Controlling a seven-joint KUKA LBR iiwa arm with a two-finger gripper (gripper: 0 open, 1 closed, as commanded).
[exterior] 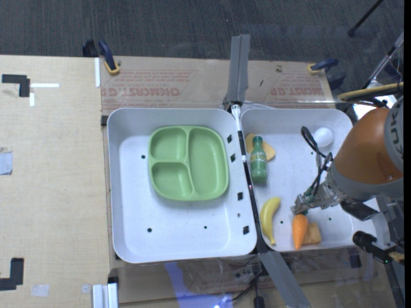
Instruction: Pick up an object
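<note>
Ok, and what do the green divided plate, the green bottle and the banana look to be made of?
Green divided plate: probably matte moulded plastic, judging by its even colour, rounded rim and soft sheen. Green bottle: seemingly translucent plastic, with a darker cap and a pale label band. Banana: likely a plastic toy, given its smooth, uniformly yellow skin, though real fruit cannot be ruled out.

A pale wooden bench top (48,172) fills the left side, marked with black corner brackets (17,84) and small pieces of tape. Behind the bins lies a sheet of brown cardboard (167,85) with reversed red print, held at its far corners by blue-and-yellow clamps (106,56). Beyond the bench is dark grey carpeted floor (192,11), evenly lit.
</note>
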